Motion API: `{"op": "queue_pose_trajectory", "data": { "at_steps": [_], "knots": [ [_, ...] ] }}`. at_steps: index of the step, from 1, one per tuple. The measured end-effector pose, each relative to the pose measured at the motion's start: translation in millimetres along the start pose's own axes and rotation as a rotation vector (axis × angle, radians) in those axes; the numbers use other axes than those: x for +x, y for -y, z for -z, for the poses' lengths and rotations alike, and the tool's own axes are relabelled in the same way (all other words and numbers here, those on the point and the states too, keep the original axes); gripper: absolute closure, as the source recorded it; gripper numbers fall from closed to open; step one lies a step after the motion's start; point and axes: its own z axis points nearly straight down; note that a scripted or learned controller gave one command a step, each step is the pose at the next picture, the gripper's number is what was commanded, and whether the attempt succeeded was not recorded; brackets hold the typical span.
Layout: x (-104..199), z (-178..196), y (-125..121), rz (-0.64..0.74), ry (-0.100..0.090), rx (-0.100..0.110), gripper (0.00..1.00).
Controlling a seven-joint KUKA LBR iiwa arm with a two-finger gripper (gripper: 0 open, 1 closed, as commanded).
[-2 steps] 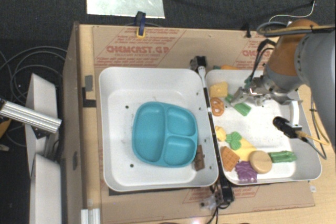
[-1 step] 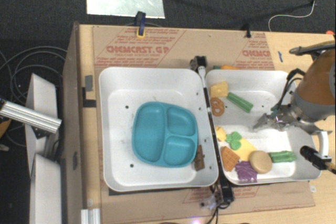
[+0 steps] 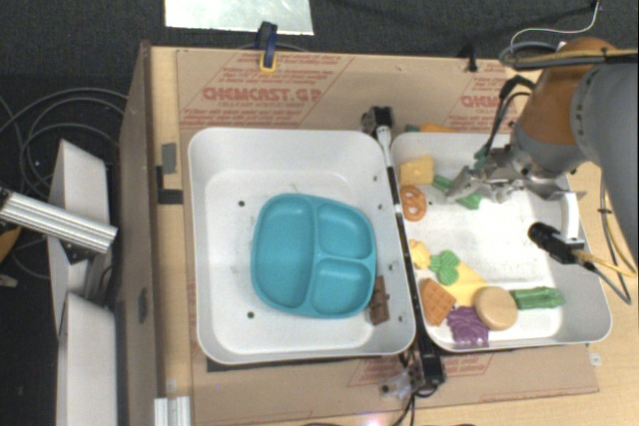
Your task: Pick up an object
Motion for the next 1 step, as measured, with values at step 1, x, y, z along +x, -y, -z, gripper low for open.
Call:
{"op": "queue_pose_trajectory", "data": {
  "at_steps": [1],
  "knots": [
    [-57.4, -1.0, 107.8, -0.019, 0.001, 0.015, 0.00]
  ]
}}
